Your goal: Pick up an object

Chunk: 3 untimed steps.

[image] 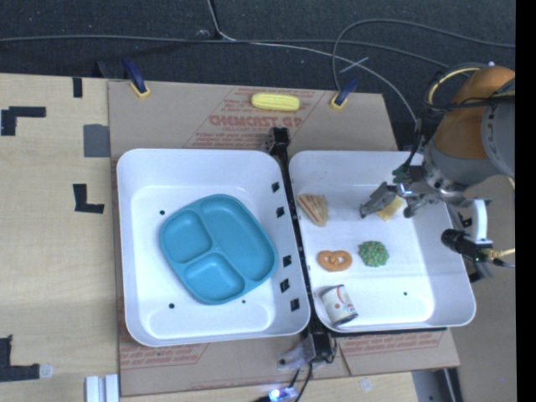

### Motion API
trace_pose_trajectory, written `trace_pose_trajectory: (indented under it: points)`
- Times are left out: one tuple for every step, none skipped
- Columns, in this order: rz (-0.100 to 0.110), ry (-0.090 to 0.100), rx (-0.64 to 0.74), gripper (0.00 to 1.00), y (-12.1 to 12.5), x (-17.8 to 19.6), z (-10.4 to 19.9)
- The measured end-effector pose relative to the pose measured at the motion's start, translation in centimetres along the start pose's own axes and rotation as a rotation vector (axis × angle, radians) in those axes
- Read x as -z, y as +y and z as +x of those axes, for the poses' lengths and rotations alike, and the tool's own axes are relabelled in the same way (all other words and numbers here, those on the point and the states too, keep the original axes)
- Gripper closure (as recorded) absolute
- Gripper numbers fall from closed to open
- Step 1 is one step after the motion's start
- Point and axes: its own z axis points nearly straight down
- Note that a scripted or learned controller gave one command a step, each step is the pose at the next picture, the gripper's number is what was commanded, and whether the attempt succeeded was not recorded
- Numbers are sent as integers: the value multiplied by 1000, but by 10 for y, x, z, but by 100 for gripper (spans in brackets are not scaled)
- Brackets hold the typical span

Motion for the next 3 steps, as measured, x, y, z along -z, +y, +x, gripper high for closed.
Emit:
trace_pose_trajectory:
  points:
    - [-6, -2, 0, 0, 0, -53, 1]
    - [-10, -4, 1, 100, 2, -38, 0]
    - [-8, -1, 0, 100, 6, 5, 2]
